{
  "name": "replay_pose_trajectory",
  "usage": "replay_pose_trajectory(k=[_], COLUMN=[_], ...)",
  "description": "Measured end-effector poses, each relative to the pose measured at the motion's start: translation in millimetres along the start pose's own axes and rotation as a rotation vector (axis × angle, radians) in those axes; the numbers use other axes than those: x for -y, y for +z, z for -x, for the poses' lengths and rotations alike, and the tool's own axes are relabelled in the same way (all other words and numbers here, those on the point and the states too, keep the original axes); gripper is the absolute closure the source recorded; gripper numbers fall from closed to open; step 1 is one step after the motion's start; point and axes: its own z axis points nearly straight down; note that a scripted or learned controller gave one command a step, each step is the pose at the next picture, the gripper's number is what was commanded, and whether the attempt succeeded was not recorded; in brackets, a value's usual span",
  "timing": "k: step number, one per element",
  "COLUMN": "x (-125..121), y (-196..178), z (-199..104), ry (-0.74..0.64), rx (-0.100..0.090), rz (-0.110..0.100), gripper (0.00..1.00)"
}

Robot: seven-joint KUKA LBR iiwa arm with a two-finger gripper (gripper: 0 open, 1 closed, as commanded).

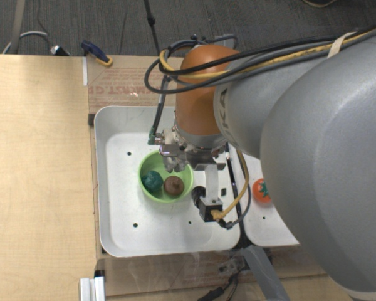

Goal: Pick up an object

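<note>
Filling the right half and lower right of the frame: grey arm [319,149], wrist section with orange band [200,93] reaching toward frame centre, black and yellow cables looped over it.
Lying at far left and along the top centre: pale wooden bench surface [37,168], printed lettering faintly visible upside down near the top.
Sitting at centre frame: shallow white bin [122,231], rounded corners, partly covered by the arm on its right side.
Showing at lower right of centre, mostly hidden under the arm: second white bin [269,227].
Resting inside the centre bin, left of middle: green bowl [149,194], upright.
Hanging over the bowl's upper right rim: gripper [173,163], metal parts pointing down toward the bowl; finger spacing cannot be told from this angle.
Lying in the bowl, right side: brown round object [173,185], just below the gripper.
Lying in the bowl, left side: teal round object [152,180], just beside the brown one.
Sitting in the second bin, against the arm's edge: red tomato-like object [261,190].
Lying at upper left of centre, beyond the bench: blue and yellow clamp [95,52].
</note>
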Motion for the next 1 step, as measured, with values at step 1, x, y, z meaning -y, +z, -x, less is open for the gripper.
replay_pose_trajectory(k=[1], x=[58.1], y=[15.7], z=[-34.2], ry=[-0.126], rx=[-0.004], rz=[0.001], gripper=[1.0])
